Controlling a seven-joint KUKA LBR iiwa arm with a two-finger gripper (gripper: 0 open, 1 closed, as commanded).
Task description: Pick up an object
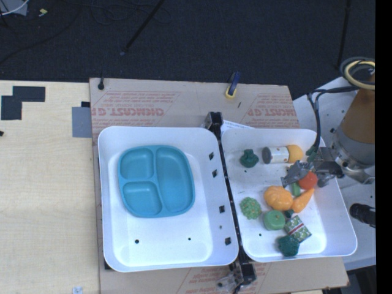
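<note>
Two shallow white bins are seen side by side on a tabletop. The left bin [116, 250] holds a blue divided plate [156, 181]. In the right bin [334, 237], toy foods are scattered: an orange fruit [278, 197] near the middle, a carrot [302, 200] touching its right side, a broccoli piece [250, 207] to its left. The gripper [304, 175] is placed just above the carrot, over a small red item [309, 180]; whether the jaws are released or clenched cannot be told.

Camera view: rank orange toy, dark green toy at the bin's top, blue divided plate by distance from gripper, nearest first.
From the gripper:
1. Orange toy, just below-left of it, right bin.
2. Dark green toy, upper left of right bin.
3. Blue divided plate, left bin.
</note>
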